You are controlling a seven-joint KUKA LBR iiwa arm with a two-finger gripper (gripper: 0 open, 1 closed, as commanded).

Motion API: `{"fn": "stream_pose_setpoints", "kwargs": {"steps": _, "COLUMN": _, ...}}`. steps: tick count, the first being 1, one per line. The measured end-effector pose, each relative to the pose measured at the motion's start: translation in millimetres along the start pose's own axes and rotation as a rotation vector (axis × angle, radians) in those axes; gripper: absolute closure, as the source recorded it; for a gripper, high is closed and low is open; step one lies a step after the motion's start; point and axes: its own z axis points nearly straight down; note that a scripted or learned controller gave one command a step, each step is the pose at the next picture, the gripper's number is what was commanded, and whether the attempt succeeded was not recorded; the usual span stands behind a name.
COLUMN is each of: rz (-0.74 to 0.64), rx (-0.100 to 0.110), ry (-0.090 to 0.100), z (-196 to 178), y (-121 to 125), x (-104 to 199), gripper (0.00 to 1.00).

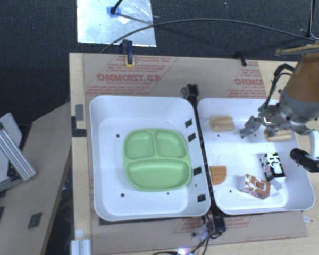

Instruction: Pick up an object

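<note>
White right bin (303, 195) holds 5 items; gripper (251, 127), jaw state unclear, hovers beside tan block (221, 123), risking a miss.

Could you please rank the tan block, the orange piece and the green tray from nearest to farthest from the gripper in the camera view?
1. Tan block, right bin, just left of the gripper.
2. Orange piece, right bin's near-left area.
3. Green tray, left bin.

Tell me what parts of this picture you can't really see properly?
- End effector, camera view: too small and blurred to read its fingers.
- Tan block: partly covered by the arm.
- Black-and-white packet and brown patterned box: print too small to read.
- Arm: cut off by the right edge.
</note>
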Motion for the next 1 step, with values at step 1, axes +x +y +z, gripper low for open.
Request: {"fn": "stream_pose_setpoints", "kwargs": {"steps": 1, "rz": 0.0, "rx": 0.0, "ry": 0.0, "z": 51.3, "y": -9.1, "x": -4.3, "gripper": 0.0}}
